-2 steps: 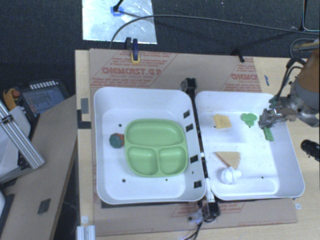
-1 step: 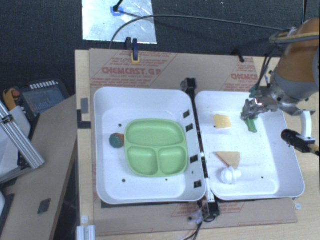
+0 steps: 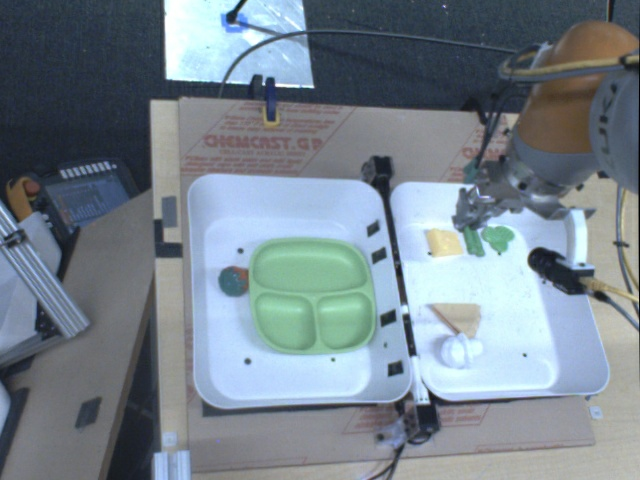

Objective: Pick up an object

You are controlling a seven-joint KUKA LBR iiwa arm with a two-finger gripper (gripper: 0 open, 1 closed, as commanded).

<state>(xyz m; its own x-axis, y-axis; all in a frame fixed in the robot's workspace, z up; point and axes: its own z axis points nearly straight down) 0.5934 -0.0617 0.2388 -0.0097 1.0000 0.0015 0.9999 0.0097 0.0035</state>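
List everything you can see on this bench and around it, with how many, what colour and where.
bins: 2, white, side by side on the bench
tray: 1, green, three compartments, left bin
ball: 1, teal and red, left bin, beside the tray
yellow block: 1, right bin, by the gripper
green piece: 1, right bin, under the gripper
wedge: 1, tan, right bin
white piece: 1, right bin, near the wedge
clamp: 1, blue and yellow, far bench edge
arm: 1, grey and orange, from the right
gripper: 1, low over the right bin
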